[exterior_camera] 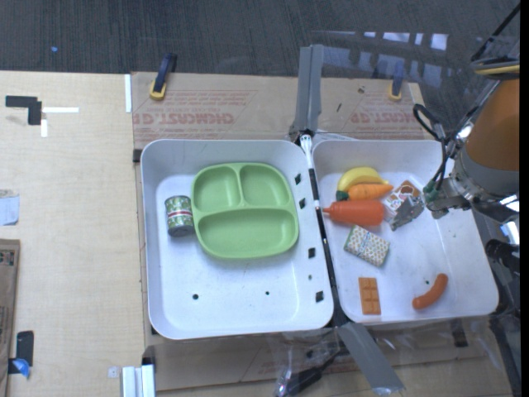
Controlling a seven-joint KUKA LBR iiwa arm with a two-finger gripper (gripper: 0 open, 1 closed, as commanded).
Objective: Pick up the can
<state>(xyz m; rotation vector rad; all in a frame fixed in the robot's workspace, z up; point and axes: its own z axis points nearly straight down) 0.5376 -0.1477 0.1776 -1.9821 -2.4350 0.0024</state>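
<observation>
The can (178, 216) is small, with a green patterned label and a silver top. It lies in the left bin (231, 304), against the left edge of the green divided plate (245, 210). My gripper (405, 213) is far from it, low over the right bin (463, 246), just right of the big orange carrot (357, 212) and beside a small red and white packet (406, 193). Nothing shows in its grasp.
The right bin also holds a banana (361, 177), a smaller carrot (369, 192), a speckled block (367, 246), an orange wafer (369, 295) and a sausage (430, 291). A raised divider (318, 222) separates the bins. The arm (496, 139) enters from the right.
</observation>
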